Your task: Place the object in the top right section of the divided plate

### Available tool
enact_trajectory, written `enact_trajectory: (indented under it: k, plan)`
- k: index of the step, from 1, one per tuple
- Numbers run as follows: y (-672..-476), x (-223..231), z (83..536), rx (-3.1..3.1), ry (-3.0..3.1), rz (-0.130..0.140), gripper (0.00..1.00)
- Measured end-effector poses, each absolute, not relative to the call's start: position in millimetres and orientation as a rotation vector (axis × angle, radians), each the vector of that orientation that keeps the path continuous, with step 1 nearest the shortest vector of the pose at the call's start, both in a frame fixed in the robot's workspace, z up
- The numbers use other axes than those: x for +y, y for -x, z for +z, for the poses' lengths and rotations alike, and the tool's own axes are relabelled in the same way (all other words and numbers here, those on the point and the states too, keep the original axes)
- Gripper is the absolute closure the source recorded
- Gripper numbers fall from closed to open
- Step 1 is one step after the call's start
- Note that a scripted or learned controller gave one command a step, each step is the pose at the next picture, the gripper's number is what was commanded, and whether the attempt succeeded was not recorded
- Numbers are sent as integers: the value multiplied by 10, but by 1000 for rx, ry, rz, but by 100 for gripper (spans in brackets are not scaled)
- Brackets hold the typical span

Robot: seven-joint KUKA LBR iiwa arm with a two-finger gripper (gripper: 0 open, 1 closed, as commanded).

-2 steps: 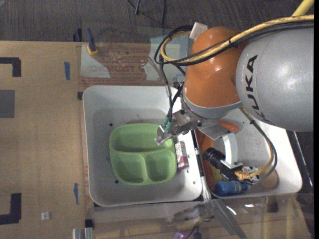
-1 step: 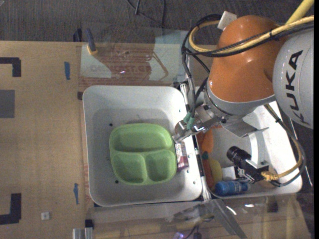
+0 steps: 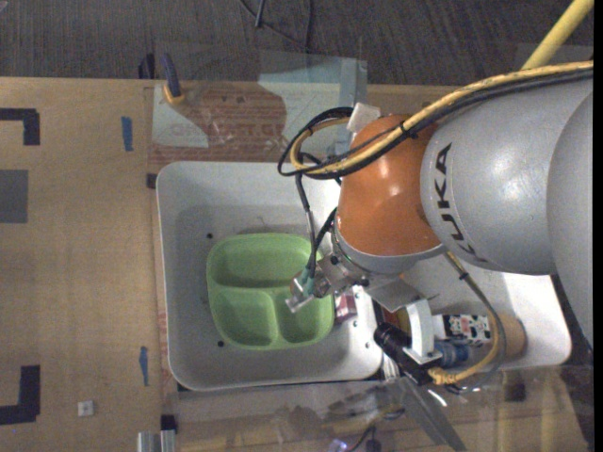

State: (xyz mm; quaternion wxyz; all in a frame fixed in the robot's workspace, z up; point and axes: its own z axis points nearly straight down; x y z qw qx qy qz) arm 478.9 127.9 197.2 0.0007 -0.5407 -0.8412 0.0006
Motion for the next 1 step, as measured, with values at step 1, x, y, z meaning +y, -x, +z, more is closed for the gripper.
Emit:
enact_trajectory:
  k: [1]
  plan:
    - [-4796, 1655, 2079, -2773, 1480, -2, 100]
